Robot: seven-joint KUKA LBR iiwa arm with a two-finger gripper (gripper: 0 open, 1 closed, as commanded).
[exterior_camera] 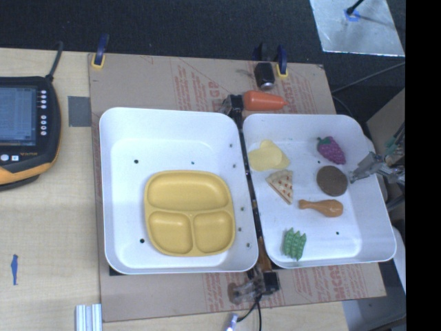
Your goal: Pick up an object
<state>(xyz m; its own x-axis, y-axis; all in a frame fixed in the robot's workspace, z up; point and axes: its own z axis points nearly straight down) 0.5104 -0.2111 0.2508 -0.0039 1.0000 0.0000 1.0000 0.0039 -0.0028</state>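
Gripper (360, 172) at right bin's (375, 250) right edge, fingers spread, pinching nothing. Brown disc (331, 180) just left of fingertips. Grapes (331, 149) above, drumstick (322, 207) below. Yellow tray (189, 212) in left bin (117, 185).

Even, bright overhead light, soft shadows inside the white bins (172, 126), slightly soft focus throughout.

Fixed overhead camera, slanted down on both bins (110, 185).
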